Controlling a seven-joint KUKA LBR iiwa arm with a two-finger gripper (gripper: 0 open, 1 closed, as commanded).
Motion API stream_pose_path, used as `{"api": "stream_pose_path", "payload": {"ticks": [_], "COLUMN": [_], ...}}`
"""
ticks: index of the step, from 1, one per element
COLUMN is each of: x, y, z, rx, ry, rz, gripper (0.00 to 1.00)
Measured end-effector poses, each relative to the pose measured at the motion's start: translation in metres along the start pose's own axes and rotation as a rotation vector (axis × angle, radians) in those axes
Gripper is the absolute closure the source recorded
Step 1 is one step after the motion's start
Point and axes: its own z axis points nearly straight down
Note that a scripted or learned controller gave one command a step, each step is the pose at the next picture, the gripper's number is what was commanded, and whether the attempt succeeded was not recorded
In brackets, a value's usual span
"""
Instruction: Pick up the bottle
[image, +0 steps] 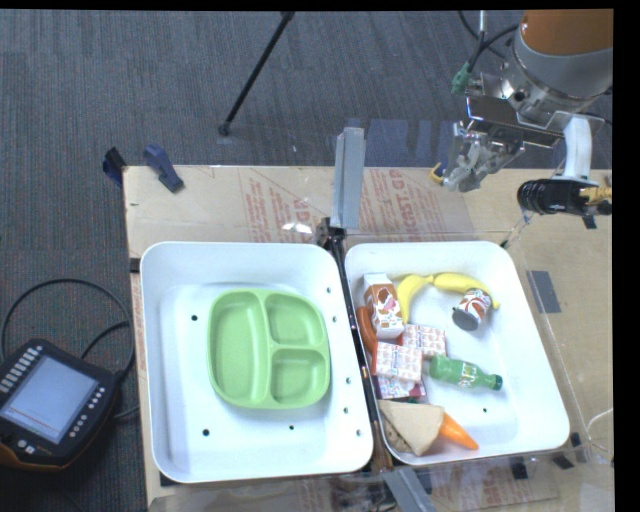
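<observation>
Bottle (465, 374): small, green, judged light, rigid and slippery plastic, laid on its side in the right bin (535, 400), well below the fingers (470, 172), whose open-or-closed state cannot be told; best taken across the body, clear of the neighbouring cartons (408, 356).

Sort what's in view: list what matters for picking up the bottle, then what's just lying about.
For the job: green bottle, gripper, right bin.

Lying about: banana, can, carrot, sandwich, green plate, left bin.
</observation>
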Motion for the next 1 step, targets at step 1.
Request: {"api": "stream_pose_path", "payload": {"ticks": [1], "x": [-0.0026], "y": [0.0146], "z": [0.0000], "rx": [0.000], "ry": [0.000], "rz": [-0.070], "gripper": [1.00]}}
